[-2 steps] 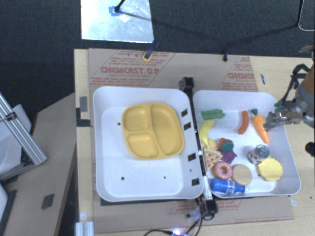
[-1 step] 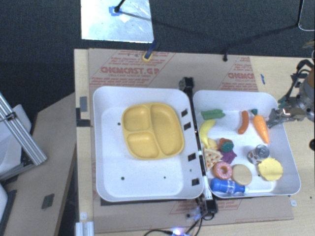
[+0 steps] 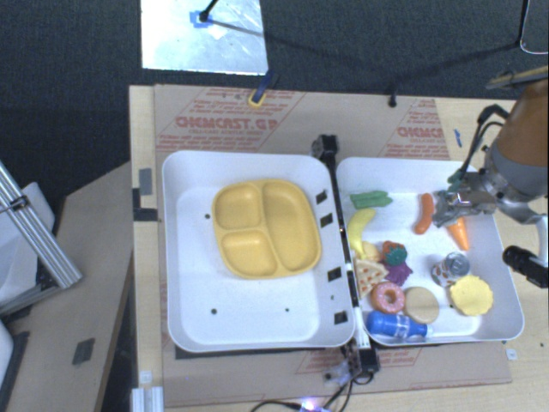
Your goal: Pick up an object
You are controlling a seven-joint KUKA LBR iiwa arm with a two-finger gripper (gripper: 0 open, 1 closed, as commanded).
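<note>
The pincer [image 3: 453, 206] hung low over the right bin [image 3: 515, 316], near its far right edge; I could not tell its state. An orange toy carrot [image 3: 460, 233] lay just under it, bare floor around.

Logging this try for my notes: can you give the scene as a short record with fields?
left bin: yellow tray
right bin: toy foods, among them green bean, banana, donut, blue bottle
gripper: above right bin's far right part, between two orange carrots
grip: cannot tell
arm: enters from the right
</note>
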